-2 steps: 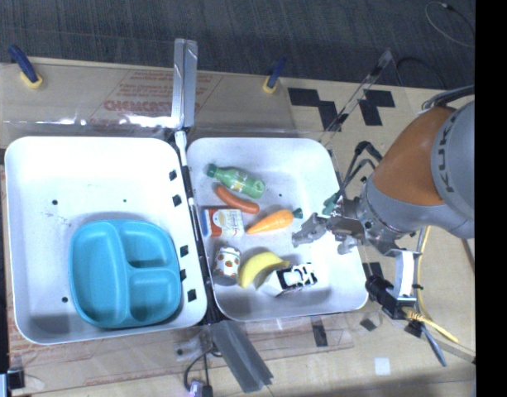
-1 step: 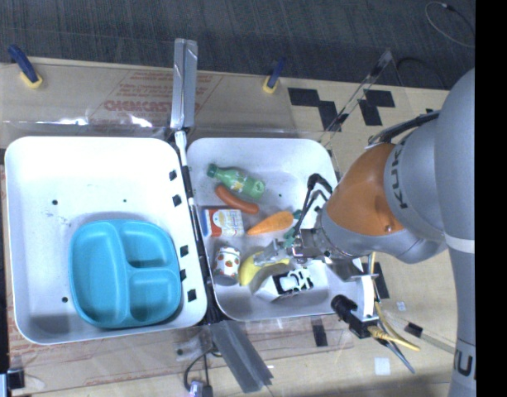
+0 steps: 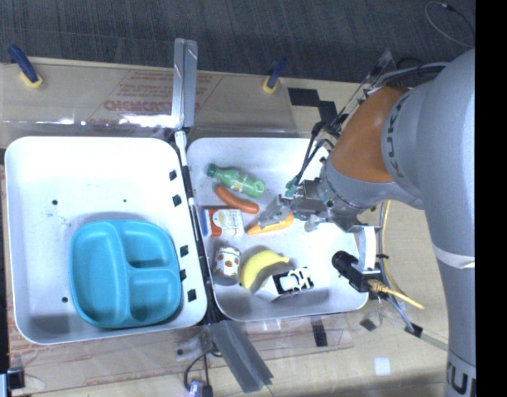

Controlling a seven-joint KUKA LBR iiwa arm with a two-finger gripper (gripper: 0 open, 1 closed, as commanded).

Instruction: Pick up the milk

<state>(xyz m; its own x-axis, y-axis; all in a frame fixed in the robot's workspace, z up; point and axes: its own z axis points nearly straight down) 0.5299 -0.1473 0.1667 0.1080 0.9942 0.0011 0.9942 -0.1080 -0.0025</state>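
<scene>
Nearest us, at the right bin's [image 3: 340, 151] 6 o'clock edge, we note a black-and-white milk carton [image 3: 293, 281] lying on its side, touching a yellow banana [image 3: 260, 267] at its 9 o'clock. Beside the banana, further toward 9 o'clock, sits a small round brown-and-white item [image 3: 227, 260] we cannot identify. Above it, a small white-and-orange packet [image 3: 226, 220] lies against the bin's left wall. Toward 12 o'clock from the packet we see a reddish sausage [image 3: 236, 198], and beyond it a green bottle [image 3: 236, 180] lying flat.

The arm [image 3: 418, 172] reaches in from 3 o'clock, its orange band above the wrist. The claw [image 3: 279, 213] hangs near the middle of the right bin, directly over an orange carrot [image 3: 270, 226]; we cannot tell how wide it stands, nor whether it touches the carrot. The milk carton lies well apart from the claw, toward 6 o'clock, untouched.

In the left bin [image 3: 38, 172] a blue divided tray [image 3: 125, 271] sits toward 6 o'clock. Both bins rest side by side on the surface [image 3: 228, 89], with blue clamps [image 3: 26, 66] at its 12 o'clock edge.
</scene>
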